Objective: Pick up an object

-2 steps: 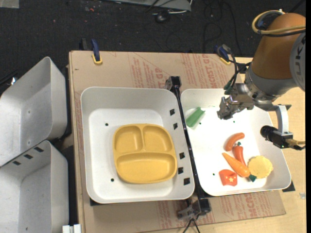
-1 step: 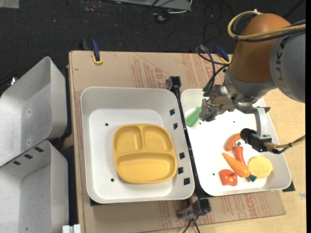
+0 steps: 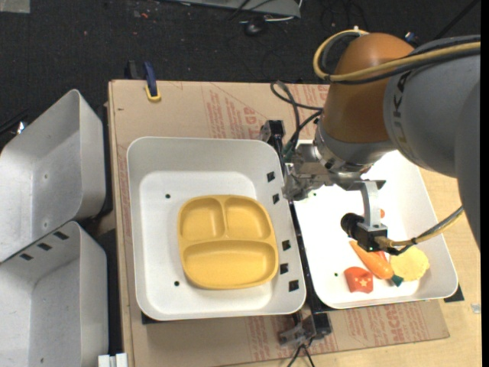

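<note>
The carrot (image 3: 373, 260) lies slantwise in the right-hand bin (image 3: 325, 274) — tip up-left, green end down-right; how open the gripper (image 3: 304, 180) is, I cannot tell.

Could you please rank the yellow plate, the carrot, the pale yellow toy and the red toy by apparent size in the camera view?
1. yellow plate, by far the largest.
2. carrot and pale yellow toy: too alike to separate.
3. red toy, the smallest.

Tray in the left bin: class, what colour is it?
The tray is plain yellow, shown best in the camera view.
</note>
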